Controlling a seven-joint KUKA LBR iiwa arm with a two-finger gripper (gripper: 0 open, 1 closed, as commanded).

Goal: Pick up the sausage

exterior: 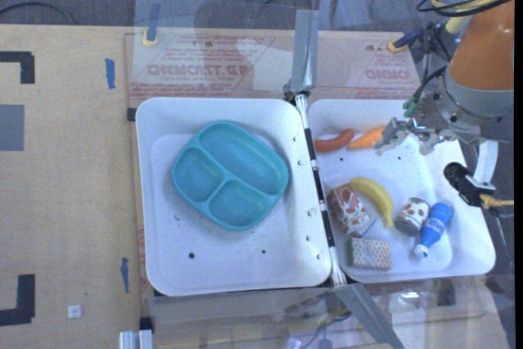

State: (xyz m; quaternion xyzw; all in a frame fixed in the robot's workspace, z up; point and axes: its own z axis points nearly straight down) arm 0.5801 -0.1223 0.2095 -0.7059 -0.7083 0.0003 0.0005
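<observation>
Two white bins sit side by side on the bench. The left bin (163, 257) holds a teal plate (231, 174) with three compartments, lying a little toward the far side of the bin.

The right bin (474, 257) holds the rest. The sausage (333, 140) lies at its far left corner, close to the wall between the bins, stretched left to right with its right end tilted slightly toward the far side. Just to its right lies a carrot (367, 138), end to end with the sausage; whether the two touch is hard to tell. Nearer the middle of the bin a banana (374, 198) curves beside a red and white carton (350, 209), which lies at the banana's left, the two touching or almost so. Near the front edge is a small patterned box (370, 252). To the right of the banana lies a small can (413, 214), and right of that a blue bottle (432, 228) with a white cap pointing to the near side.

The gripper (415, 129) hangs over the far part of the right bin, to the right of the carrot and apart from the sausage. Its two fingers look spread, with nothing between them. The arm (482, 53) rises behind it at the right.
</observation>
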